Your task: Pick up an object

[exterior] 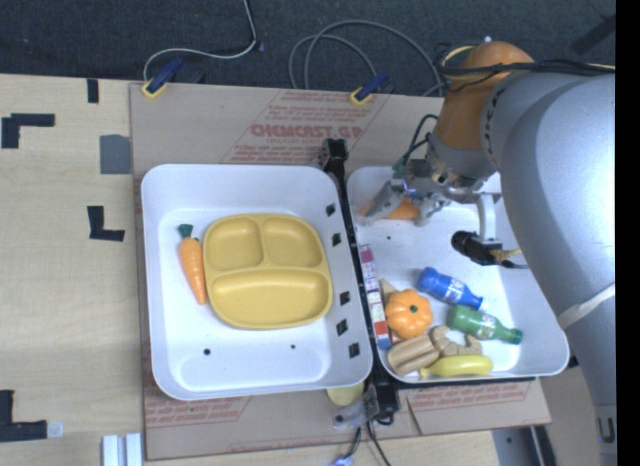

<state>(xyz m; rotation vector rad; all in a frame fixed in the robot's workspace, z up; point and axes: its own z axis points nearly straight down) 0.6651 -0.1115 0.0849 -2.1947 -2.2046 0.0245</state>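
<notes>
Way off to the view's left of the jaws, over in the left bin (240, 379), sit a toy carrot (192, 269) and a yellow divided plate (270, 269). They're well apart from the action, so I'd ignore them.

The gripper (405, 197) is down in the far left corner of the right bin (440, 246), and a small orange object (404, 212) is right under the jaws, poking out on the near side. Honestly I can't tell whether the jaws are open or closed, or whether they've got that object, since the wrist hides too much.

My guess is that's the target and we're at the grasp itself. To do it well, I'd centre the jaws over the object, get low enough to catch its widest part, close fully, then lift straight up. The bin wall is just beside the jaws on the left, so watch for scraping or wedging the object against it.

Nearer the camera than the jaws and a bit to the right are a toy pumpkin (408, 314), a blue bottle (448, 287), a green bottle (480, 326) and a banana (462, 365). All are clear of the jaws, so nothing should get bumped on a vertical lift.
</notes>
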